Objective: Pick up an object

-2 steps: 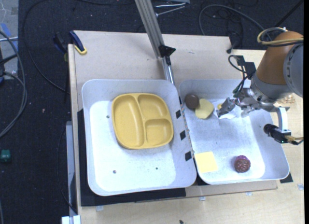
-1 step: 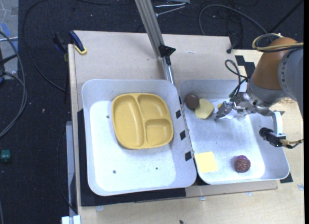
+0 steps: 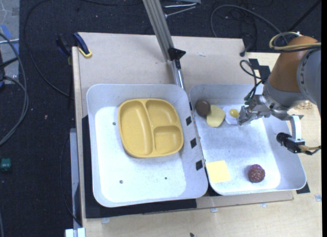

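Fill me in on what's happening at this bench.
A grey robot arm with an orange band reaches in from the right, its gripper low in the right bin, close to a small yellow piece. Nothing is visibly held. That bin also has a brown object, a pale yellow object, a yellow square and a dark red ball. The left bin holds a yellow divided plate.

There are two white bins, a left one (image 3: 102, 180) and a right one (image 3: 265, 149), one yellow tray (image 3: 150, 127) with three parts, one brown lump (image 3: 203, 108), two pale yellow blobs (image 3: 215, 116) (image 3: 234, 113), one yellow square (image 3: 218, 171) and one dark red ball (image 3: 256, 173).
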Robot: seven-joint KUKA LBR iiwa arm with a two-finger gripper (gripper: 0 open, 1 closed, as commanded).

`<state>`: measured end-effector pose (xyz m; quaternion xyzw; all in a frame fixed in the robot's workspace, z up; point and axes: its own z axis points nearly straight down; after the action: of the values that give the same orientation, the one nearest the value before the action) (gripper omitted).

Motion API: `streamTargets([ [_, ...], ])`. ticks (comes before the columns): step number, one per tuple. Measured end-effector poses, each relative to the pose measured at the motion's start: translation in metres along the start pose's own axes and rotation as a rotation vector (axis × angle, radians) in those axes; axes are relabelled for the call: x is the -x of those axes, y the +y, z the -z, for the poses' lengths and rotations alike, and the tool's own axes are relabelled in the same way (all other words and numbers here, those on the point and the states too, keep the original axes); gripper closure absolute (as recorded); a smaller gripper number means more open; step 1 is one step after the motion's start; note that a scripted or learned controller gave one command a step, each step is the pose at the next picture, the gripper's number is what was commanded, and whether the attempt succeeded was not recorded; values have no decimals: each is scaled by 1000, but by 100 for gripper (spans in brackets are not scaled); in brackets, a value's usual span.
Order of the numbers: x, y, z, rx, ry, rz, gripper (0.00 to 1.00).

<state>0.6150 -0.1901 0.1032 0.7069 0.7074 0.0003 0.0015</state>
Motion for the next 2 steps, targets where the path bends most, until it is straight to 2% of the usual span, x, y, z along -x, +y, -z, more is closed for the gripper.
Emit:
streamTargets([
  [2,-15,8,112,5,0,3,100],
])
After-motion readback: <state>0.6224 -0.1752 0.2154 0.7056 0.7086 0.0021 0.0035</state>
